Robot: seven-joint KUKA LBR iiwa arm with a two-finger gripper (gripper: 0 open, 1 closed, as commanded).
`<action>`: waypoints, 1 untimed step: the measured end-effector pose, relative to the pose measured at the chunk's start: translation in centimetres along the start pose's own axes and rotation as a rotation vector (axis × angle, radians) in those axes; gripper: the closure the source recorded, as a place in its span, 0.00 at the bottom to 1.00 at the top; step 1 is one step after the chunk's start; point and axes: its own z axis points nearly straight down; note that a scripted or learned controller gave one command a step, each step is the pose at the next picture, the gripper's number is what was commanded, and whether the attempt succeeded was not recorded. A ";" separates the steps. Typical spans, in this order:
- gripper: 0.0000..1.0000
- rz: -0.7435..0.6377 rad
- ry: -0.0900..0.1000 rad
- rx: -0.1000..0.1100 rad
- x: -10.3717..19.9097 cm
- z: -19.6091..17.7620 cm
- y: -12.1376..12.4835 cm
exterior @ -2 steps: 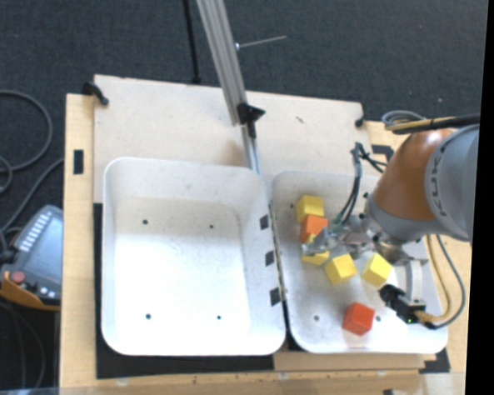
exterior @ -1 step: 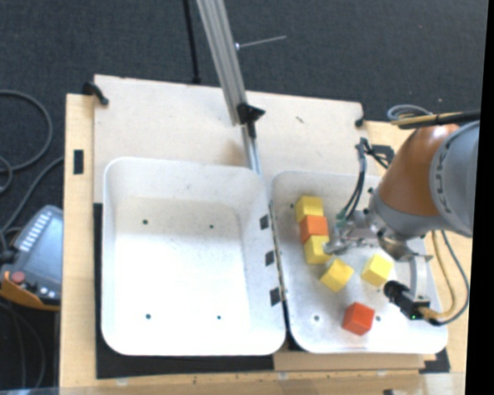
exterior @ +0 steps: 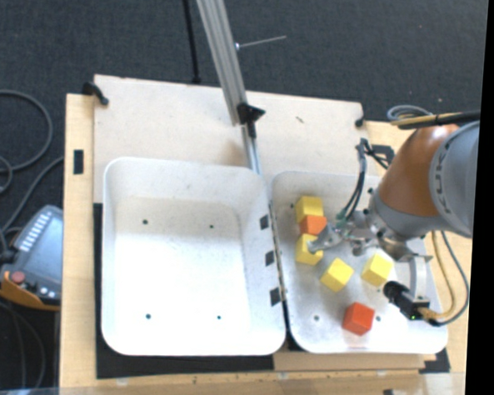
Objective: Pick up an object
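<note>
Where the gripper [exterior: 328, 241] reaches into the right bin [exterior: 306, 325], its tip sits among a tight group of blocks: a yellow block [exterior: 309, 209] at the top, an orange block [exterior: 313, 224] just below it, and a second yellow block [exterior: 308, 252] beneath that, right at the gripper's tip. Whether the gripper is clenched on any of them or released cannot be told from this angle. Two more yellow blocks lie further right, one [exterior: 337, 274] near the middle of the bin and another [exterior: 377, 270] close under the arm's wrist. A red-orange block [exterior: 358, 318] sits apart near the bin's front edge. The left bin [exterior: 122, 185] lies just beside the right one on the wooden bench [exterior: 177, 113]. A metal pole [exterior: 222, 53] slants up from the bench's back. No writing or labels are readable.
</note>
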 end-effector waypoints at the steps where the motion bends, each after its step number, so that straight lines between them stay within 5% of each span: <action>1: 0.00 -0.011 0.000 0.000 0.3 1.0 -0.6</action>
